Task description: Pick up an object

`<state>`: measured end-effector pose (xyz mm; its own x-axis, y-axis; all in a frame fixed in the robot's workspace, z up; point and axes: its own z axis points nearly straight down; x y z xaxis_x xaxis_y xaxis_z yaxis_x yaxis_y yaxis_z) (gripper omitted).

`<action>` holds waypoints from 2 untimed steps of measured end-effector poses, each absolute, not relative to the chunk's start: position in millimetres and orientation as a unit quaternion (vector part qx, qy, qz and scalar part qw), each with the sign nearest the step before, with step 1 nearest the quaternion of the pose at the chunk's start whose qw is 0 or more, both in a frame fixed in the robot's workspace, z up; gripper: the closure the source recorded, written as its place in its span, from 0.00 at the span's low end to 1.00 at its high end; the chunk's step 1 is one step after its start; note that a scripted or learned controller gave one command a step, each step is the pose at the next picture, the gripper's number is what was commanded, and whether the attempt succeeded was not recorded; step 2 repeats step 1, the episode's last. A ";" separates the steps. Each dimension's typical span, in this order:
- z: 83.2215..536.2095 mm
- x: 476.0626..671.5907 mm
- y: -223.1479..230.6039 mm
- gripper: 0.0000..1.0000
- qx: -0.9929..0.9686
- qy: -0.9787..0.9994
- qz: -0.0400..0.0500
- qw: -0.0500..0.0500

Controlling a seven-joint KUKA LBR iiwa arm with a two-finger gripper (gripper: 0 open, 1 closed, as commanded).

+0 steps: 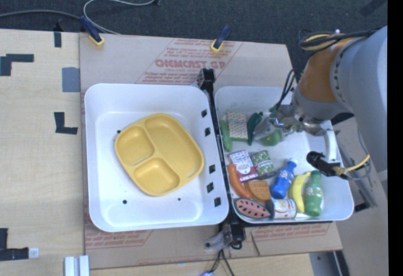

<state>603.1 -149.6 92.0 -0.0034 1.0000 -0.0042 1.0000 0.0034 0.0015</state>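
Claw [277,125] low in the right bin [345,205], at the frame's centre right, beside a green toy [255,123]; grip state impossible to tell; nothing visibly lifted; pick apparently still to do; yellow divided plate [158,153] alone in the left bin [101,205].

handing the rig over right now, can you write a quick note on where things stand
Gripper: low in the right bin, at the far end of the pile, beside a green item. Cannot tell from this view if it has anything.
Left bin: holds a yellow divided tray.
Right bin: the objects lie crowded together, among them a blue bottle, a banana, a green bottle and a watermelon slice near the front.
Done: arm is in position over the pile.
Left: no pick confirmed; an object has yet to be lifted clear.
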 end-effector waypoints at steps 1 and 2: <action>233.1 533.4 -119.4 1.00 0.707 0.708 -0.002 -0.001; 233.1 533.4 -119.4 1.00 0.707 0.708 -0.002 -0.001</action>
